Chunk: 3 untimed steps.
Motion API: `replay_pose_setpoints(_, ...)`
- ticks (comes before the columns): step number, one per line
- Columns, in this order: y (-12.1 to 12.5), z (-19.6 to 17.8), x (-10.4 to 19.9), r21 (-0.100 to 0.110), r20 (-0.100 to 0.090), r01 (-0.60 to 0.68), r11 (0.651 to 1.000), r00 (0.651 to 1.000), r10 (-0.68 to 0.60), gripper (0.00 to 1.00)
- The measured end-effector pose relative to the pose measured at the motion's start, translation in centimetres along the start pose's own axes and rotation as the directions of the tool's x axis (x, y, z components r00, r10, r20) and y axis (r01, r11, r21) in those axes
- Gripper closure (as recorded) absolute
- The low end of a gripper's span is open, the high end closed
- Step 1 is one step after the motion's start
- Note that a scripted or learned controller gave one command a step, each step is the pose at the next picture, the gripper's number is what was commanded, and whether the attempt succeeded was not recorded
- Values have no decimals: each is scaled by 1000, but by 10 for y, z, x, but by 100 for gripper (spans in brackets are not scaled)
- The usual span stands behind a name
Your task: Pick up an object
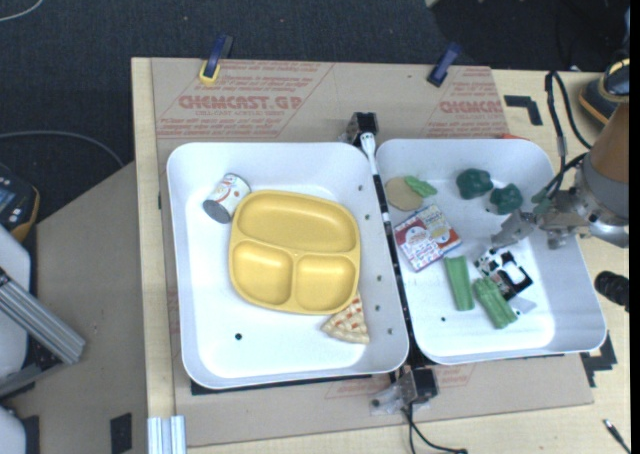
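So the gripper (522,232) hangs low over the right bin (570,327), honestly can't tell its state. Right under it there's a black-and-white object (506,272), with green sticks (478,292) just beside that.

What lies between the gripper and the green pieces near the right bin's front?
Nothing visible blocks it. The gripper hangs above the right bin, a black-and-white item just below it and the green pieces beside that, all uncovered.
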<state>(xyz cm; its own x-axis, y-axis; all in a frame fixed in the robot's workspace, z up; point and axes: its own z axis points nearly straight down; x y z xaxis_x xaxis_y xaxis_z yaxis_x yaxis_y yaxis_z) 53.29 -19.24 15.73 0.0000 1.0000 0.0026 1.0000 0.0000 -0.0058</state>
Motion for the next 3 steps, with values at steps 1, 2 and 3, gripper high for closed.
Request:
replay_pose_setpoints(1,-3,63,-1,1,-1,0,1000,1000,0,0)
replay_pose_setpoints(2,-3,73,0,-2,0,0,1000,1000,0,0)
replay_pose_setpoints(3,-2,62,-1,-6,2,0,1000,1000,0,100)
